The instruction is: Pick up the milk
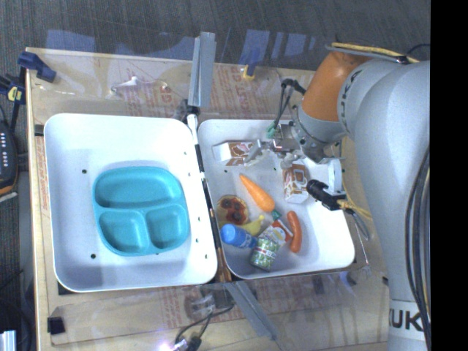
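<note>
The milk, a small brown and white carton, lies in the right bin, in its upper right part, just right of the middle of the frame. You can see the gripper hanging right above it, at the end of the grey arm with the orange band. The gripper's metal parts sit close over the top of the carton, but you cannot tell if it is open or closed, or if it really touches the milk. A second little carton lies to the left of the gripper, near the bin's top edge. Below the milk you find a carrot, a red sausage, a blue bottle and a can. The left bin holds a blue tray with three parts.
</note>
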Available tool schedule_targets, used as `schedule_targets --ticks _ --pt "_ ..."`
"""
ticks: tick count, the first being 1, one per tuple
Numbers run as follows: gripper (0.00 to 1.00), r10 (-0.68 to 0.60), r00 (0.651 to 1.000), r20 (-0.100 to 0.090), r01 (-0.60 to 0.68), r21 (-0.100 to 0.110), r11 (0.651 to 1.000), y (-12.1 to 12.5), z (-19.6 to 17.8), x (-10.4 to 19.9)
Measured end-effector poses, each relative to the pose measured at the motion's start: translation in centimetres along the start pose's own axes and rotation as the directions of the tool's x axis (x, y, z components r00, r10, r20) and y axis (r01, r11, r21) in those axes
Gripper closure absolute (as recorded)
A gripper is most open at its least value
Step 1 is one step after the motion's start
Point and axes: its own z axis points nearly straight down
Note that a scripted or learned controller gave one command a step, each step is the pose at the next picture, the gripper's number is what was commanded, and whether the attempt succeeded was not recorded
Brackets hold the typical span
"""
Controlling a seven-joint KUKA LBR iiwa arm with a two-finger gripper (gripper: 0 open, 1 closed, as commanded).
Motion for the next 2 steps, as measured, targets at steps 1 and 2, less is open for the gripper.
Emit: schedule_targets --ticks 1,2 --pt "0.00 0.000 1.000 0.004 0.000 0.003 1.000 1.9 -0.1 5.4" --pt "0.00 0.004 1.000 0.002 -0.004 0.025 1.000 1.6 2.8 5.0"
